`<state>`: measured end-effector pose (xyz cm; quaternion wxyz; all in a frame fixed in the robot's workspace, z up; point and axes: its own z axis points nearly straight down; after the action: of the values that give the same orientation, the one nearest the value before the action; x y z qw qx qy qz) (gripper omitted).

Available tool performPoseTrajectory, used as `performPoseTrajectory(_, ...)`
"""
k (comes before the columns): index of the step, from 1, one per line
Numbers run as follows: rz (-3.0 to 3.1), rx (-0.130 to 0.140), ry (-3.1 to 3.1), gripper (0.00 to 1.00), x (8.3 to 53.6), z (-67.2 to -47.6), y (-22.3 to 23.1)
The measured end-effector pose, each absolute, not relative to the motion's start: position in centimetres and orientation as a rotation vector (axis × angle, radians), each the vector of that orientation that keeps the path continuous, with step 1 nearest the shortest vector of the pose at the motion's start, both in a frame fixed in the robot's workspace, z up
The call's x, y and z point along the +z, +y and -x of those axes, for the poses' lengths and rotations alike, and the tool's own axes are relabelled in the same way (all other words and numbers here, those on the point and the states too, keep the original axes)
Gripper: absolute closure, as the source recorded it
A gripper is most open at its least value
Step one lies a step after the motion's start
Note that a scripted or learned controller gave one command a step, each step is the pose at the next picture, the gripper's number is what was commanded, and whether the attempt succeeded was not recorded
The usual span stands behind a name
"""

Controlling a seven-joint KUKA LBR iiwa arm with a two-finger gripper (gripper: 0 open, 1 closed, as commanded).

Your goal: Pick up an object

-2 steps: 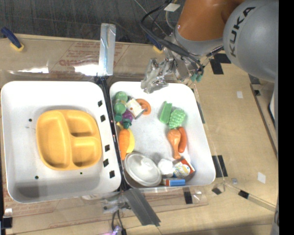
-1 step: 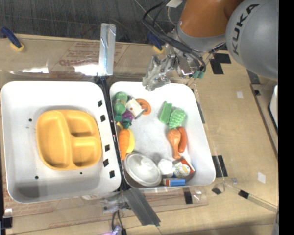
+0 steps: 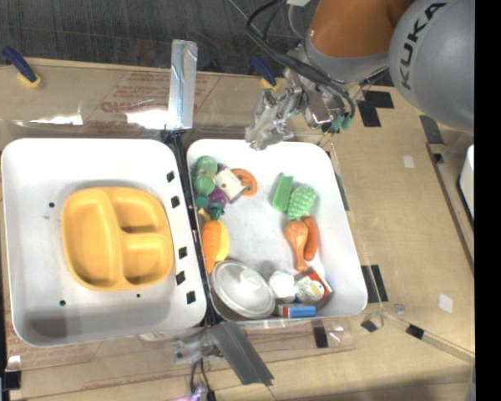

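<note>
Your end effector (image 3: 265, 130) hangs over the far rim of the right bin (image 3: 344, 224); cables and blur hide the fingers, so I cannot tell open or shut. Toy food sits in this bin, e.g. carrot (image 3: 210, 242), pot lid (image 3: 244, 287) at near edge. Yellow tray (image 3: 117, 236) lies in the left bin (image 3: 25, 224).

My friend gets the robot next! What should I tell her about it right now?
Gripper: up above the far rim of the right bin, with no toy between its parts; open or shut is too hard to see.
Toys: all in the right bin, like the green corn, the carrot, the grapes and the silver pot.
Left bin: holds the yellow tray.
Done: nothing picked up.
Left: lower the gripper, grab one toy, lift it.
</note>
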<state>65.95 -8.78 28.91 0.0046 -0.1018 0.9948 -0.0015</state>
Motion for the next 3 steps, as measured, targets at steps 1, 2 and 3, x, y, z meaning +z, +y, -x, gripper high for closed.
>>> performPoseTrajectory(1, 0.321, -0.007, 3.111, 1.0, 30.1, -66.1, -8.7)
performPoseTrajectory(2, 0.528, 0.001, 3.099, 1.0, 22.6, -64.9, -6.4)
performPoseTrajectory(3, 0.342, -0.001, 3.119, 1.0, 25.9, -65.8, -2.2)
